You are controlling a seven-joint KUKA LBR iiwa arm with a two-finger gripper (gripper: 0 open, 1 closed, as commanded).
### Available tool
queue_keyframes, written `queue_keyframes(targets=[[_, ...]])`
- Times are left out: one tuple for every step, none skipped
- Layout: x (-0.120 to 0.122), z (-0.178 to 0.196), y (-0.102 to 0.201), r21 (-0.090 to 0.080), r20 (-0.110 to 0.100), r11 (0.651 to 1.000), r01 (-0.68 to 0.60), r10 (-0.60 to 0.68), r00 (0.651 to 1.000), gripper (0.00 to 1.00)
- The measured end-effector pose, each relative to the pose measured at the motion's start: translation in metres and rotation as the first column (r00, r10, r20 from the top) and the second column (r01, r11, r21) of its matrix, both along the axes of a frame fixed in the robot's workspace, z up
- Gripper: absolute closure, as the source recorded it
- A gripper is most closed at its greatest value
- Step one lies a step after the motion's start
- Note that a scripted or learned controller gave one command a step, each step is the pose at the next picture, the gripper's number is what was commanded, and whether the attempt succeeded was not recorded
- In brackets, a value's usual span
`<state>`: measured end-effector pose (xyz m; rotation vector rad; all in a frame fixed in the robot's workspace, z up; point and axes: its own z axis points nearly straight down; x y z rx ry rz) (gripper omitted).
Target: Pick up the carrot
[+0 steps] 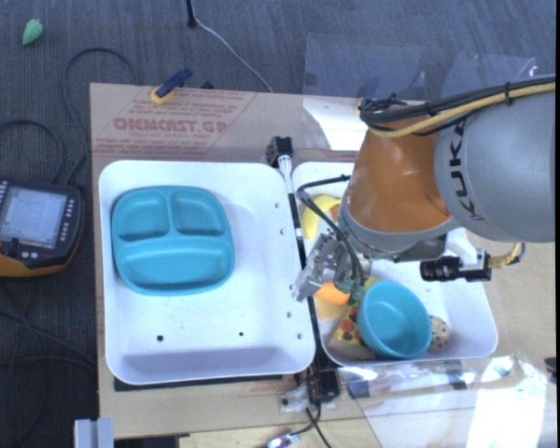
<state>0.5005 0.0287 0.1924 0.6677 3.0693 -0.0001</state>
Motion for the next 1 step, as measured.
queue_keyframes(targets=[[-0.0162,-0.0091,0.0271,-0.001,-0.001,0.997,-0.079,0.079,0.997,1.00]])
